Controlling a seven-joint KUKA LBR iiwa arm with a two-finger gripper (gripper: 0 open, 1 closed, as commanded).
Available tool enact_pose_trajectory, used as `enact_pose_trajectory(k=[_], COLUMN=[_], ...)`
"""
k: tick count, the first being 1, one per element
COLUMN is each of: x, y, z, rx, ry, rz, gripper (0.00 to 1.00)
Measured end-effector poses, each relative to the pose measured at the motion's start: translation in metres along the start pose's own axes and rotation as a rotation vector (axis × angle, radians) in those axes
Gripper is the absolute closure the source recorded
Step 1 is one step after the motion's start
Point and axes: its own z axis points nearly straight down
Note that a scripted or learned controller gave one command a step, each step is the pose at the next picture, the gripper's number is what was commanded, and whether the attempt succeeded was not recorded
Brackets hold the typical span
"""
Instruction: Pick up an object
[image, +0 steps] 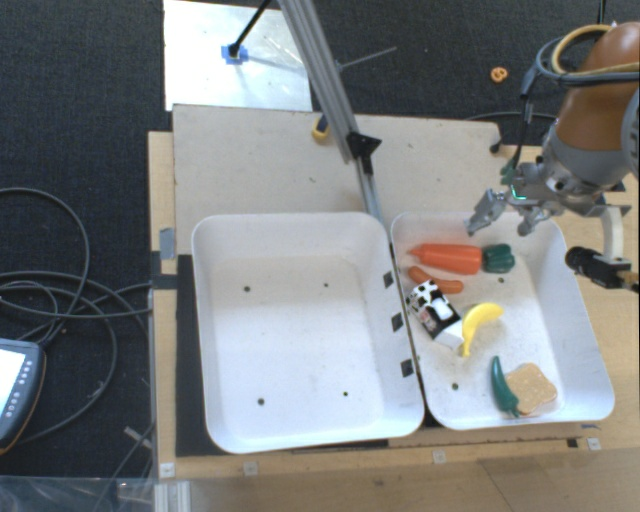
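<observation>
The carrot (457, 258) lies across the upper part of the right bin (590, 375), nearest the gripper (513, 213). The gripper hangs just above it at upper right, fingers spread and grasping nothing, probably staged for descent. A banana (480, 322) lies lower, mid-bin.

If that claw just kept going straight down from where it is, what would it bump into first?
Probably the carrot. The gripper hangs above the right bin's far end, just beyond the carrot's green top. Depth is unclear from this slanted view, so it might land on bare bin floor instead.
</observation>
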Motion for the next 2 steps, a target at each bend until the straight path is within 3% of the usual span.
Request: enact_pose_trajectory(k=[1, 2], x=[-0.006, 0.000], y=[0.008, -0.002], z=[0.055, 0.107], rx=[0.005, 0.006], ry=[-0.001, 0.000], rz=[0.003, 0.004], gripper=[0.00, 0.00])
